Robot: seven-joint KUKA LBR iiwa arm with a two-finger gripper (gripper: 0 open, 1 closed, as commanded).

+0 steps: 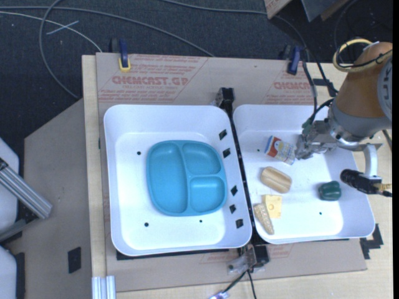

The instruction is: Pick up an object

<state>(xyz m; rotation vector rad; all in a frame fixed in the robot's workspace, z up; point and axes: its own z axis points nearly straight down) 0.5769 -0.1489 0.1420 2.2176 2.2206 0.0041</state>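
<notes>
1. We see two shallow white bins side by side on a brown board printed with red lettering; their walls look smooth, glossy and round-cornered.
2. In the left bin [124, 167] lies a turquoise plastic plate [186, 177], a rounded oblong moulded into three compartments, flat on the floor near the middle.
3. The right bin [355, 223] holds the loose objects. A small packet [278, 148] in red, white and blue, with a crinkled silvery end, lies towards the far left of its floor.
4. Just in front of it rests a tan, bread-like roll [275, 179], oval with a ridged top.
5. Nearer the front wall sit a pale yellow wedge [272, 205] and, touching it on the left, a beige ribbed piece [262, 218] shaped like a narrow slice.
6. A dark green rounded lump [330, 190] lies well apart to the right.
7. The gripper [303, 147] hangs low over the right bin, its metal tip just beside the packet's silvery end; we cannot tell how its fingers stand, since they blur against the packet.
8. Blue clamps [124, 58] grip the board's far edge.
</notes>
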